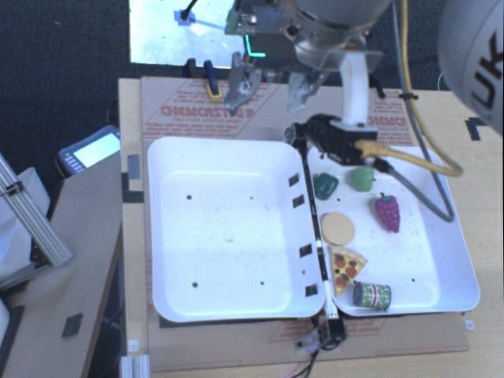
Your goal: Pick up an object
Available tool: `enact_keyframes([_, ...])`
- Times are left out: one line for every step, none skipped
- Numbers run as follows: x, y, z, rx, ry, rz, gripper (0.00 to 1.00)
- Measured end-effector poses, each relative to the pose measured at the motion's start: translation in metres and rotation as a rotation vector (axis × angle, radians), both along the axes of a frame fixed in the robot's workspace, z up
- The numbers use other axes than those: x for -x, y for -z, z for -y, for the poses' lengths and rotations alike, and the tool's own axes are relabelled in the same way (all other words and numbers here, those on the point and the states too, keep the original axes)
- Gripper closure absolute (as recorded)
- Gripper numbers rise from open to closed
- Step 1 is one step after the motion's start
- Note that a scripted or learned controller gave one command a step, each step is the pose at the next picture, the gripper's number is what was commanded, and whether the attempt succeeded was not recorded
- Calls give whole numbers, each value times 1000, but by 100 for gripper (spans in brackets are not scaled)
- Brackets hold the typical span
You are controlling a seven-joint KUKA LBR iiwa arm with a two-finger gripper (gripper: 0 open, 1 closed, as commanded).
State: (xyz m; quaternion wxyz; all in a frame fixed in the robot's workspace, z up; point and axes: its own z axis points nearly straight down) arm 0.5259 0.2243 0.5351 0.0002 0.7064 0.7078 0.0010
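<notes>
The gripper (270, 93) hangs high over the far edge of the bench, approx above the seam between the two bins. Its fingers (239, 89) are spread wide w/ nothing between them.

Every candidate sits in one bin (465, 278), the one on the arm's side of the gripper. All of them are nearer the camera than the tool and well below it. Closest to it are a dark green pepper (325, 184) and a paler green fruit (362, 179), near each other but apart. Further out are a purple grape bunch (387, 212) and a flat tan disc (338, 228). Beyond those come a pizza slice (346, 268) and a small can (372, 295) lying on its side, both well away from the tool. The second bin (220, 227) lies to the gripper's other side.

So the move likely turns on one offset — across toward the arm's side, forward toward the camera, then down. The pepper looks the shortest reach, though it sits close to the dividing wall, which could crowd one finger. The grapes lie long axis roughly front-to-back w/ open floor around them — prob. the cleaner target.
</notes>
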Motion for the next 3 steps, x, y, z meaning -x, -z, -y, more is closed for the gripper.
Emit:
enact_keyframes([0, 0, 0, 0, 0, 0, 0])
enact_keyframes([0, 0, 0, 0, 0, 0, 0])
enact_keyframes([0, 0, 0, 0, 0, 0, 0])
